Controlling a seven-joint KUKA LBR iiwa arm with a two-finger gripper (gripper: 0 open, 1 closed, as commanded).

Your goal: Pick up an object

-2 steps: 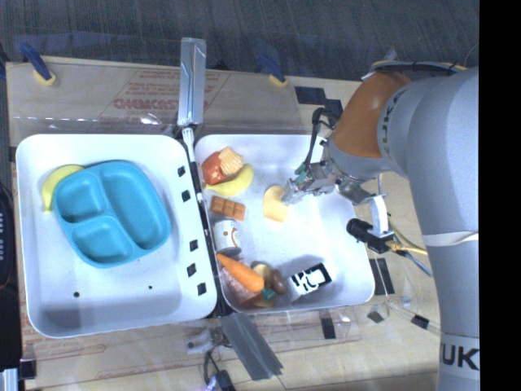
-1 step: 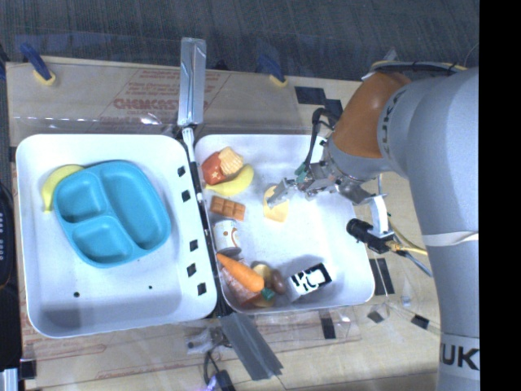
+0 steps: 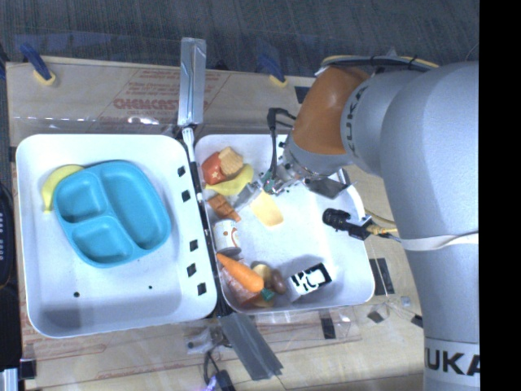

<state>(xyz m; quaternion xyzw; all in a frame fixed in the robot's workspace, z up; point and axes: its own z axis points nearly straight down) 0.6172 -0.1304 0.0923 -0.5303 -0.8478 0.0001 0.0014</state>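
**Tool low in the right bin, pale yellow piece just under it**

From my remote seat I see the tool down inside the right bin, near its upper middle. The grey arm with its orange band covers most of what sits above it. Whether the tool's tips are apart or together I cannot tell; they are small and blurred against the white floor, and I see nothing held between them.

Nearest candidate: a pale yellow piece lying flat on the bin floor, just beside the tool, toward the near edge of the view and a touch left. It looks roundish, with no clear long axis, so I judge that approach angle matters little. It lies apart from its neighbours.

Left of the tool, against the divider wall, a cluster: a red item, a tan cracker-like piece and a yellow thing beneath them, all touching. Further down that wall, a carrot, long axis slanting down to the right, and a black-and-white block.

The left bin holds a blue divided tray with a banana tucked at its upper left.

My judgement: a short shift toward the near edge puts the tool over the pale piece.
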